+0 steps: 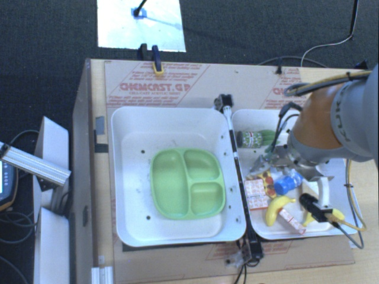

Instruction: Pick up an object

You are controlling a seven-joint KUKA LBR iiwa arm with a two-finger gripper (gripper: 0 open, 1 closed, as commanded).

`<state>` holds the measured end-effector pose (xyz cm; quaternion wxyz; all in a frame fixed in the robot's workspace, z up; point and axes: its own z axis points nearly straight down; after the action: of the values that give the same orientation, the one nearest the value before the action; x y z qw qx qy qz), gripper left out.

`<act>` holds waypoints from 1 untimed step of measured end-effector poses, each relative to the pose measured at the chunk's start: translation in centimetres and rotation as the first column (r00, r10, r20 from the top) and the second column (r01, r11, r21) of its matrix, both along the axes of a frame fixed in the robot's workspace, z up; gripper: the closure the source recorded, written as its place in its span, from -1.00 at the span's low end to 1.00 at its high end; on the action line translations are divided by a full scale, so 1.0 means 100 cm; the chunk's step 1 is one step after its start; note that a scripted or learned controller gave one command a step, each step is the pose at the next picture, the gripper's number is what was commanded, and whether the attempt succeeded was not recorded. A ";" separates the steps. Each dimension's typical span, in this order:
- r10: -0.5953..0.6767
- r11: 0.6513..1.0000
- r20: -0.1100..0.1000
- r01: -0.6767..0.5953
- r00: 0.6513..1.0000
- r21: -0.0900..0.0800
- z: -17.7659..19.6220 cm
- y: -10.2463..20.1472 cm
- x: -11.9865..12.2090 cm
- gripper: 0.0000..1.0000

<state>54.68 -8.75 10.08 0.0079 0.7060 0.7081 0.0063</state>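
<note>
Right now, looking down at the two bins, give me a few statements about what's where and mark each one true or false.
1. The green divided plate lies in the left bin. True.
2. The banana lies on the green plate. False: it lies in the right bin, near its front edge.
3. The green bottle lies on its side at the back of the right bin. True.
4. The arm reaches over the left bin. False: it is over the right bin.
5. A blue object lies in the right bin, behind the banana. True.
</note>
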 end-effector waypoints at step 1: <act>-0.001 1.000 -0.014 0.001 1.000 0.002 -0.015 -0.003 -0.018 -1.00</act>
<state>52.85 -9.07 8.61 0.0020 0.7064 0.7078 0.0021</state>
